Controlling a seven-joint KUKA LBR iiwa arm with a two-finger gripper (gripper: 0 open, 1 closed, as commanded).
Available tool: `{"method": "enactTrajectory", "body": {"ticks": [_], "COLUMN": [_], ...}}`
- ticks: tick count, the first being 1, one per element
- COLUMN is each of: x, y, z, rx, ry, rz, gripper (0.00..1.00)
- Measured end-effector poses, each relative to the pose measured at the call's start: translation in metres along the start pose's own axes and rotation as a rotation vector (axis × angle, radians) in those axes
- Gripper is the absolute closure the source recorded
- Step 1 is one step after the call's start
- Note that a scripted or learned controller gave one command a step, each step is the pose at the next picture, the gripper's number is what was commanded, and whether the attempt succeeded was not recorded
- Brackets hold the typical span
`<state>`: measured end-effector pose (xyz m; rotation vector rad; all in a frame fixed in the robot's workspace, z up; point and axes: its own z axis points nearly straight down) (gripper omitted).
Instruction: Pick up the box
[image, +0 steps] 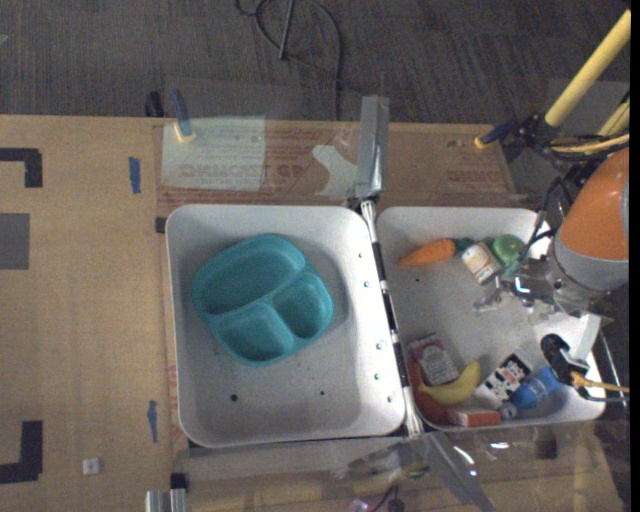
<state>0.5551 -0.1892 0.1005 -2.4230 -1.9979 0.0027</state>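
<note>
Tray (262, 297) in the left bin (180, 330). In the right bin (440, 300), box (433, 360) left of banana (460, 385); carrot (432, 253) behind; hand (515, 290) to the banana's right.

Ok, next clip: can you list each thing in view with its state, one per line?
Teal divided plate: right side up, alone in the left bin.
Carrot: lying flat, right bin.
Small jar: tipped on its side.
Banana: lying at the front.
Box: lying flat, touching the banana, not gripped.
Gripper: over the right bin, holding nothing visible.
</note>
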Motion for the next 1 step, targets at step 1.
{"method": "enactTrajectory", "body": {"ticks": [1], "x": [-0.0241], "y": [-0.0681], "z": [0.0119], "rx": [-0.007], "ry": [0.010], "rz": [0.319], "gripper": [0.00]}}
